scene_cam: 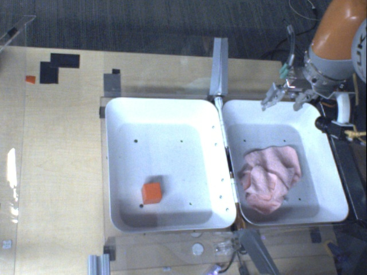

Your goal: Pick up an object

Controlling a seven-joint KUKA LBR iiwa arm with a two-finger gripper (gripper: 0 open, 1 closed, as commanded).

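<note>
The gripper (285,99), fingers spread and empty, is seen above the right bin's (330,153) far rim; the pink cloth (269,176) lies nearer the camera, below it.

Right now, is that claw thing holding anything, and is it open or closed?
End effector: open and holding nothing, above the far rim of the right bin.

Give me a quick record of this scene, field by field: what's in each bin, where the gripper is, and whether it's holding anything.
left bin: small orange block, near the front
right bin: crumpled pink cloth, toward the front
gripper: above the right bin's back rim, fingers spread apart
held: nothing between the fingers
block and cloth: in separate bins, apart from the gripper
</note>
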